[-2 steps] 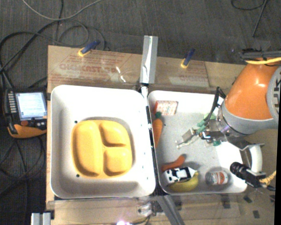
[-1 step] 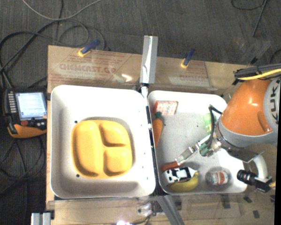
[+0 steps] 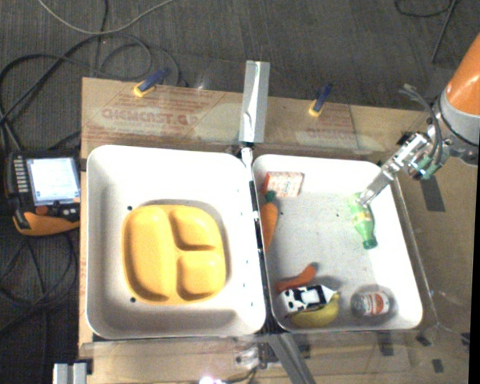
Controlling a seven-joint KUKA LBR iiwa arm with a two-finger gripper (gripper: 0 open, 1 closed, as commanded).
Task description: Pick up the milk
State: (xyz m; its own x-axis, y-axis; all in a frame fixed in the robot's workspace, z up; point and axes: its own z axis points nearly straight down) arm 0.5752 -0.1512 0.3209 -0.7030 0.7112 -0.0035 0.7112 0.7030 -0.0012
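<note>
We see the arm point(image 3: 468, 95) come in from the top right corner. It is grey, with an orange band up high. It bends down and to the left. At its end the gripper point(image 3: 367, 195) sticks out long and thin, and its tip points down, slanting left.

Two shallow white plastic bins point(image 3: 98, 220) looking smooth, slightly glossy; yellow sectioned plastic tray point(image 3: 175, 252) shining w/ soft gloss; translucent green plastic bottle point(image 3: 363, 222) glinting; brown bench board point(image 3: 176, 116) appearing matt.
</note>
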